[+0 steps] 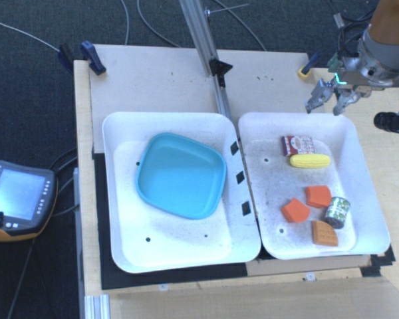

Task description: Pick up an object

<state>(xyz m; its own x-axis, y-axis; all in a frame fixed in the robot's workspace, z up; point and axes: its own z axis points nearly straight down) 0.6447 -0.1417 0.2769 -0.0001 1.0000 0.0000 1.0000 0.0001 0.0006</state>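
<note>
We see two matt white plastic bins (pixel 120 198), lightly speckled. A smooth, glossy blue plastic plate (pixel 181 175) lies in the left one. A small shiny metal can (pixel 337 212) lies in the right. The bench (pixel 159 78) looks like pale, matt wood board.

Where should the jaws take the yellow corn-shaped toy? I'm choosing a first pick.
Grip the yellow corn-shaped toy across its narrow middle, coming from above. It lies flat and long, left to right, in the right white bin, close against the red packet behind, so that jaw has little room.
</note>
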